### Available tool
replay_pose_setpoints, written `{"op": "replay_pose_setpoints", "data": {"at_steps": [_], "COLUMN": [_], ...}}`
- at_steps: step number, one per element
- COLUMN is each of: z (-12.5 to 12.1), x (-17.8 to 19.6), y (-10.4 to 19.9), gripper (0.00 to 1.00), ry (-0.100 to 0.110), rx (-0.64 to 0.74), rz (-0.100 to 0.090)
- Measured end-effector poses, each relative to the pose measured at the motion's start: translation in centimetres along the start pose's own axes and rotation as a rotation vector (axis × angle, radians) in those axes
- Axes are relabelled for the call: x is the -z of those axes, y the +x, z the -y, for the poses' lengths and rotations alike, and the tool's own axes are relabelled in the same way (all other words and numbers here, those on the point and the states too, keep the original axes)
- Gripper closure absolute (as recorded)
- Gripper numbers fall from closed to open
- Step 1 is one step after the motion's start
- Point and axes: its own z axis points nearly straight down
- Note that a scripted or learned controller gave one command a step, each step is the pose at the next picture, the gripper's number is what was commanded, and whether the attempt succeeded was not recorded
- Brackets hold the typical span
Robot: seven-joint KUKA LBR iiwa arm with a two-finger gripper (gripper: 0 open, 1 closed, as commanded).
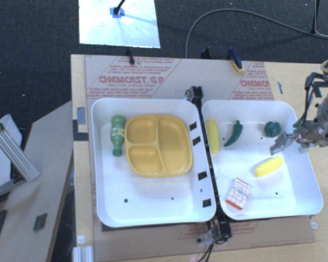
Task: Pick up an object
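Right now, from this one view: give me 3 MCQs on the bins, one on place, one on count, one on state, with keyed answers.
1. Where does the green bottle lie?
A. Left bin, left of the yellow tray
B. Right bin, beside the corn
C. On the bench outside both bins

2. How many objects lie in the right bin?
A. Three
B. Five
C. Seven

3. What state is the yellow tray in?
A. Flipped over
B. Right way up, compartments bare
C. Stacked on the bottle

Answers:
1. A: the bottle sits against the tray's left edge in the left bin.
2. B: corn, green chilli, dark green piece, yellow piece and small red-and-white packet.
3. B: its three compartments face up with nothing in them.
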Motion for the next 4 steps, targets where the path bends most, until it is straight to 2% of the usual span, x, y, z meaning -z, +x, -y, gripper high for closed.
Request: {"op": "replay_pose_setpoints", "data": {"at_steps": [1,4], "z": [-0.3,-0.3], "x": [0.6,-13.3], "y": [0.0,-1.0], "gripper": [0.00,0.00], "ry": [-0.011,-0.009], "rx": [0.003,0.001], "rz": [0.003,0.002]}}
